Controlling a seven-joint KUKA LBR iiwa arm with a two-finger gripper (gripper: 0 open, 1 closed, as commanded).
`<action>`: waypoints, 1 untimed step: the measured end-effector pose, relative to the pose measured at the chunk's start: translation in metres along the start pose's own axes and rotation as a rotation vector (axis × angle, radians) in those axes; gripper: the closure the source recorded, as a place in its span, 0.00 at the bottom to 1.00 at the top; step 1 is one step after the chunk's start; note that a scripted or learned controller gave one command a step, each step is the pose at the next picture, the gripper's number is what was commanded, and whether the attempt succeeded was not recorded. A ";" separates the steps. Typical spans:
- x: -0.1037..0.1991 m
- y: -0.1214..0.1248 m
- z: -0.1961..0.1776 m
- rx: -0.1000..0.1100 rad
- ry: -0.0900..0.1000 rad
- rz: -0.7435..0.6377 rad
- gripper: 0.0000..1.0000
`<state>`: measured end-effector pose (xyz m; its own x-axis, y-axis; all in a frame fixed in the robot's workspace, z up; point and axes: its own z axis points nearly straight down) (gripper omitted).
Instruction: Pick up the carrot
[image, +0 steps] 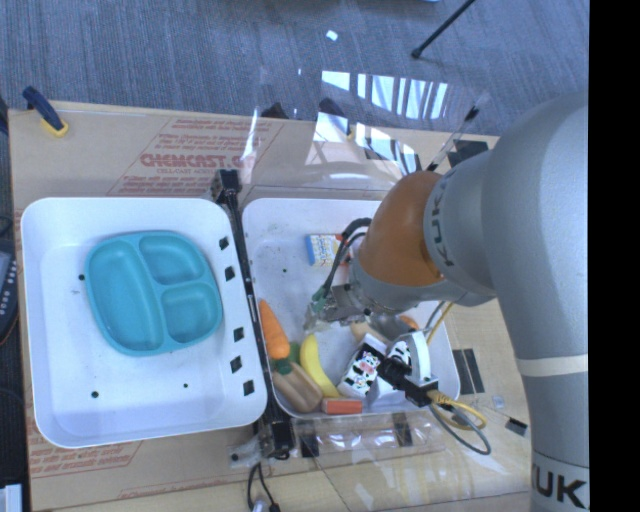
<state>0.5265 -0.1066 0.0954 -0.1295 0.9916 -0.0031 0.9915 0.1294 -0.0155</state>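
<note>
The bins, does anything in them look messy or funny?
Slightly. The toy food is all heaped in the near-left corner of the right white bin: the orange carrot, yellow banana and black-and-white cow-print carton lie tipped at angles. The teal divided plate sits flat in the left white bin.

You see two bins (50, 330) of smooth, slightly glossy white plastic, and the divided tray (150, 290) is matt turquoise plastic. The carrot (274, 331) and banana (316, 363) look like smooth, faintly shiny plastic toys — the bench (190, 160) beneath is printed brown cardboard, and the arm (520, 230) wears a satin grey shell.
</note>
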 end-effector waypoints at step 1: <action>0.000 0.000 0.000 0.000 0.000 0.001 0.00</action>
<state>0.5263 -0.1066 0.0953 -0.1284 0.9917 -0.0031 0.9916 0.1284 -0.0155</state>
